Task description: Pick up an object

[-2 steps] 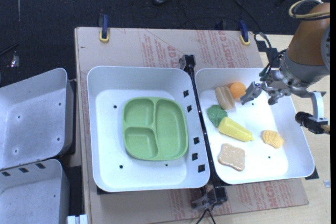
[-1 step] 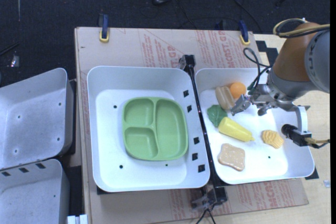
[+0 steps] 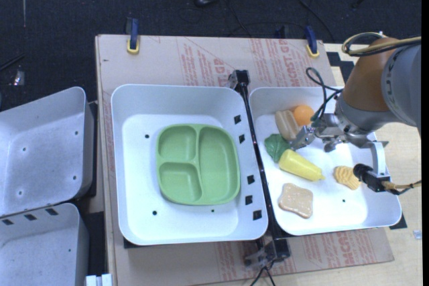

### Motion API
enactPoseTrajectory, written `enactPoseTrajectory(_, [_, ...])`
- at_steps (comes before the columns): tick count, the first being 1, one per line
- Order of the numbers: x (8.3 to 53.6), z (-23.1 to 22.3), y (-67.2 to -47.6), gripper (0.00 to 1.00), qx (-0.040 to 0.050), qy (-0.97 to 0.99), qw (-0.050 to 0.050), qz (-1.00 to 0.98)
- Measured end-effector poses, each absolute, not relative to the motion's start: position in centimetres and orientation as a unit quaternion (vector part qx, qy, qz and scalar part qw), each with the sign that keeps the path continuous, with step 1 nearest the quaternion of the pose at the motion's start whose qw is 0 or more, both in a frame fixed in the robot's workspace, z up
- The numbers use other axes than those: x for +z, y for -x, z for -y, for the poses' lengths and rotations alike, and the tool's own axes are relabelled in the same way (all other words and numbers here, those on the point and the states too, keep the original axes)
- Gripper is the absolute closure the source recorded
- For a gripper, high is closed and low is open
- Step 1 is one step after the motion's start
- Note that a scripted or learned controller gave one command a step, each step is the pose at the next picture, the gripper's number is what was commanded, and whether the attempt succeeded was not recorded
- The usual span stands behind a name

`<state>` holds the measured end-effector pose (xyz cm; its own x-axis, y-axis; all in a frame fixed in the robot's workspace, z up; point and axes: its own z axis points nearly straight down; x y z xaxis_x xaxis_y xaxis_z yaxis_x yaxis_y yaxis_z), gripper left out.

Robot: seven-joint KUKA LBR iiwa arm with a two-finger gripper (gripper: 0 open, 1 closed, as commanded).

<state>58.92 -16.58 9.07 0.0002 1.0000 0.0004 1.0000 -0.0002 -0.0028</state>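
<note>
Arm over the right bin, toys untouched.

I see the gripper (image 3: 314,134) low in the right bin (image 3: 382,214), just above the corn (image 3: 301,165) and beside the orange (image 3: 303,114) and sausage (image 3: 286,124); I cannot tell how it is set, and nothing shows pinched in it. The bread (image 3: 296,200) and waffle (image 3: 346,177) lie nearer the front. The left bin (image 3: 127,164) holds a green tray (image 3: 198,165).

Green tray (image 3: 198,165) in left bin (image 3: 127,144), toy foods in right bin (image 3: 385,214), pincer (image 3: 307,137) above corn (image 3: 299,165)
</note>
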Motion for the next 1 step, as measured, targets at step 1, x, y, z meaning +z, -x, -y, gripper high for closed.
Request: enactPoseTrajectory(1, [10.29,16.59,-59.04,1.00,-0.0003,0.707,-0.001,0.707])
